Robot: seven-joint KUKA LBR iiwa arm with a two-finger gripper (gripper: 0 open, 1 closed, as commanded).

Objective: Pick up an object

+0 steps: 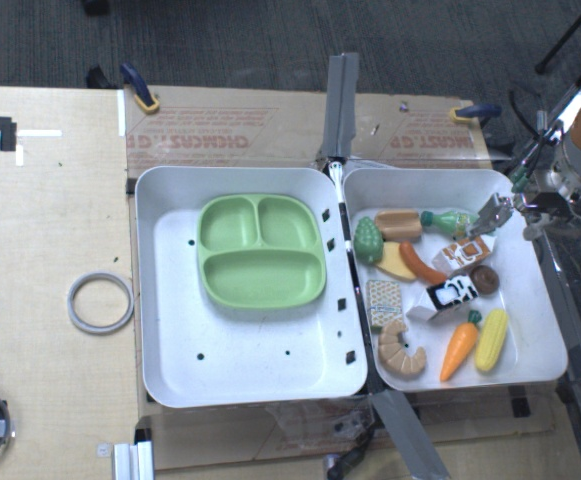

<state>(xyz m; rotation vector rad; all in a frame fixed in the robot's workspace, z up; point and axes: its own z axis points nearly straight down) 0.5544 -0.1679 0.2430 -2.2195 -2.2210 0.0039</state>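
Two white bins sit on the bench, and the gripper point(494, 208), fingers a little apart and pinching nothing, hangs near the right bin's point(530, 366) far right edge above the toy food point(440, 288).

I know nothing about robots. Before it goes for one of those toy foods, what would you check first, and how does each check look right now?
1. Toys within reach in the right bin: ok.
2. Gripper over that bin: ok, near the top right corner.
3. Gripper open for a grab: cannot tell.
4. Nothing held already: cannot tell.
5. An easy target standing apart: ok, the corn cob lies at the pile's edge, though beside the carrot.
6. Green divided plate out of the way: ok, in the left bin.
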